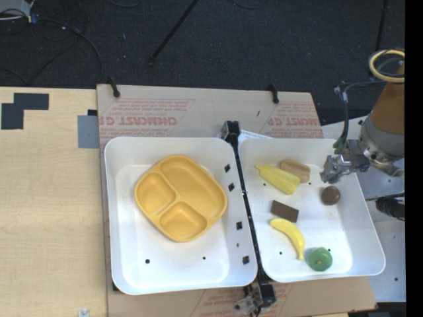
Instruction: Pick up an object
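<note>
The right bin (370, 243) holds several small things. A yellow corn cob (277, 178) lies beside a tan bread roll (295, 170) at the back. A brown block (284, 210) sits mid-bin, with a banana (291, 235) in front of it and a green apple (320, 259) near the front. A brown ball (330, 195) rests by the right wall. My gripper (334, 169) hangs over the bin's back right part, just above and behind the brown ball, with nothing seen in it.
The left bin (125, 256) carries a yellow divided plate (180, 197). A black divider (241, 203) runs between the bins. The arm's grey body and orange band (390, 111) stand off the right bin's far corner. Cardboard lies under both bins.
</note>
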Controlling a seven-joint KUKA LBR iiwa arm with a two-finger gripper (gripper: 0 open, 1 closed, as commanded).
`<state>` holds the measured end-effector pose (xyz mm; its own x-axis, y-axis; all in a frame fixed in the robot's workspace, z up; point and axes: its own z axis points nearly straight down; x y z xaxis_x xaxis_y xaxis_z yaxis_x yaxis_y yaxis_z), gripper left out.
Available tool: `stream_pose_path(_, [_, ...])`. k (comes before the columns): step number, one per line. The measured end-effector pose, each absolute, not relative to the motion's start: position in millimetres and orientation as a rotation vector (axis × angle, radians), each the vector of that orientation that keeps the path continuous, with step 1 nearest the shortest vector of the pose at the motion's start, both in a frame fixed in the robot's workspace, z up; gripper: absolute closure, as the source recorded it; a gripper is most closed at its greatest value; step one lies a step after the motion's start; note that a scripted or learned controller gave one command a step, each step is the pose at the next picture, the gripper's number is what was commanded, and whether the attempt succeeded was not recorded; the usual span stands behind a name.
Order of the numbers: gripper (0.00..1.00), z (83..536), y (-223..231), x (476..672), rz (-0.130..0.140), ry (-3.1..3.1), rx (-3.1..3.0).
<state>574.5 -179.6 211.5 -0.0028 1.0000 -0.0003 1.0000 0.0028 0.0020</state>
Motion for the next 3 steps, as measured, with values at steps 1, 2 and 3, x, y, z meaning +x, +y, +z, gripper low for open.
stream_pose_path(1, [1.00, 264.6, -180.1, 575.4, 0.002, 2.222, 2.216])
stream_pose_path(2, [1.00, 252.1, -127.9, 582.1, -0.002, 2.227, 2.220])
stream_pose_path(3, [1.00, 252.1, -81.4, 572.8, -0.003, 2.228, 2.221])
